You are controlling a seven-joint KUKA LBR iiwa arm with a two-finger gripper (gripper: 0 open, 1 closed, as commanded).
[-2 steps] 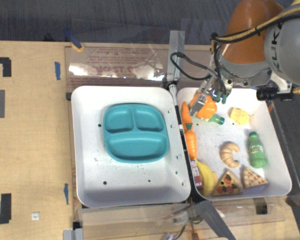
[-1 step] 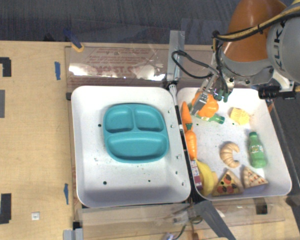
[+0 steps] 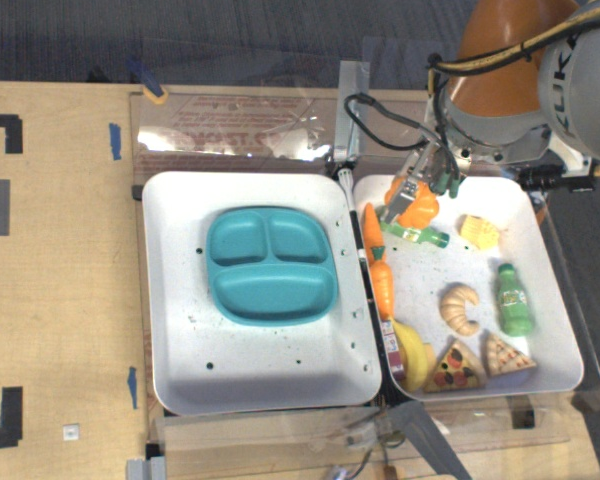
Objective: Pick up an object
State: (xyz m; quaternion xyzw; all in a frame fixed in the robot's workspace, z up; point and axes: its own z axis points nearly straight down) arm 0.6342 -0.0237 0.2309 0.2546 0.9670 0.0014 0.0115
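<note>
My gripper (image 3: 420, 190) hangs over the back left part of the right bin (image 3: 560, 358). An orange toy piece (image 3: 416, 208) sits between its fingers, and they are shut on it. Just below it a small green bottle (image 3: 422, 235) lies flat on the bin floor. Along the bin's left wall lie two carrots (image 3: 372, 226) (image 3: 382, 286) and a banana (image 3: 410, 353). A yellow corn piece (image 3: 480, 231), a croissant (image 3: 462, 306), a larger green bottle (image 3: 514, 298) and two pizza slices (image 3: 458, 366) (image 3: 505, 353) are spread across the rest.
The left bin (image 3: 170, 348) holds a teal divided plate (image 3: 270, 266) at its middle. The arm's orange band (image 3: 505, 38) and cables (image 3: 380, 118) reach in from the upper right. A wooden bench top (image 3: 50, 298) lies to the left.
</note>
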